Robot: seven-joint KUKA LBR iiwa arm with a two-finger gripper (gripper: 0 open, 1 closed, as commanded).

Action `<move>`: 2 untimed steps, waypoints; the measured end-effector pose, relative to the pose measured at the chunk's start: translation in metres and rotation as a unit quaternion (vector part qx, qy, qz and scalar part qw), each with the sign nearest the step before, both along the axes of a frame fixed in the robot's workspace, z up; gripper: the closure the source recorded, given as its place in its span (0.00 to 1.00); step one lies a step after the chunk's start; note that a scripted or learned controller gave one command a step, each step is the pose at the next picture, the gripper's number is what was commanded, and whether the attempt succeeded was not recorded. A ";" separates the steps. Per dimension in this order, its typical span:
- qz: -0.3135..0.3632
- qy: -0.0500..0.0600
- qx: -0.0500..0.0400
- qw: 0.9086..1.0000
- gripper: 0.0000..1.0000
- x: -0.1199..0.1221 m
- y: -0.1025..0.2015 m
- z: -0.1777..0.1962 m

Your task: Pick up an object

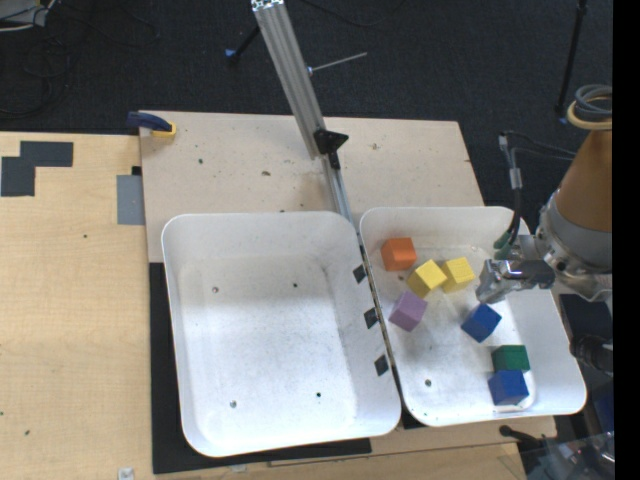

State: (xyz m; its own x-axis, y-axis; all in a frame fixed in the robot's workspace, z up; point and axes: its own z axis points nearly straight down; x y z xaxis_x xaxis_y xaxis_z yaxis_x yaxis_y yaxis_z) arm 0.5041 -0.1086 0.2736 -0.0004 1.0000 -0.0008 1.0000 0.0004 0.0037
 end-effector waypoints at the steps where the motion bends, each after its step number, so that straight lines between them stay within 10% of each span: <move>1: 0.002 0.004 0.002 1.000 1.00 0.002 0.053 -0.018; 2: 0.002 0.004 0.002 1.000 1.00 -0.006 0.102 -0.015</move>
State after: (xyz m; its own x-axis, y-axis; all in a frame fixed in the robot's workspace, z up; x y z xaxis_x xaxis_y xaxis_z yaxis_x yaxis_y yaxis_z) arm 0.4985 -0.0064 0.2586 -0.0044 1.0000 0.0023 1.0000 0.0044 -0.0047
